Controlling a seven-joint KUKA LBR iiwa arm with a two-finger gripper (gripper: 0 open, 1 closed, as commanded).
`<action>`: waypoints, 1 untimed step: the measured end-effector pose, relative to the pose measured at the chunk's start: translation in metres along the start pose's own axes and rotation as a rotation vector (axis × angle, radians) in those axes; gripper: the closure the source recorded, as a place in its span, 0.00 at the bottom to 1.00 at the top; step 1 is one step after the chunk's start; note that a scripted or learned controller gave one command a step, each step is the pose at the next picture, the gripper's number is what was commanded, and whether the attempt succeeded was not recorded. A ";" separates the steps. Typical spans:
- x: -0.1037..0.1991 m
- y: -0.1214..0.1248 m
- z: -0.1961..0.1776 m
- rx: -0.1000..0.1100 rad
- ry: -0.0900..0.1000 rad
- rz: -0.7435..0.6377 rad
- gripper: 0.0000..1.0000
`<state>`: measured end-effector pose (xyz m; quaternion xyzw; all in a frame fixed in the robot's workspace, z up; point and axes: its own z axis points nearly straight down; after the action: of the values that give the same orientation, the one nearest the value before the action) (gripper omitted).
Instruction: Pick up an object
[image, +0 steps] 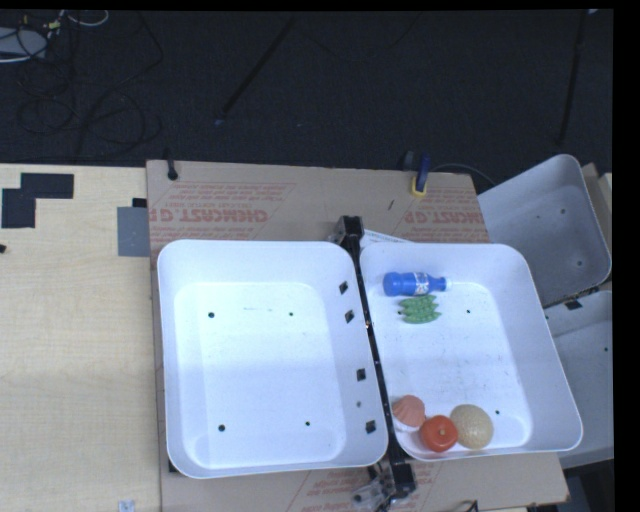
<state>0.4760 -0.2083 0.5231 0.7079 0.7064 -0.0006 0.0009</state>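
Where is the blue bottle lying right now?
The blue bottle lies on its side in the right bin, near its far edge, just above the green toy.

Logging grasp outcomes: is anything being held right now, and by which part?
Nothing is held: the bottle, green toy, and three round items all lie loose in the right bin.

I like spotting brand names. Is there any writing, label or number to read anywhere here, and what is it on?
"CHEMCAST GP", red, upside down, on the cardboard sheet behind the left bin.
The same red print, partly cut off, on the cardboard behind the right bin.
More red print on the cardboard's near edge: too small to read.
The blue bottle: label too blurred to read.
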 end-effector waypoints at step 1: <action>-0.005 0.000 -0.015 0.001 0.001 -0.001 0.00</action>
<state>0.4763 -0.2135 0.5382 0.7073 0.7069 -0.0004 0.0003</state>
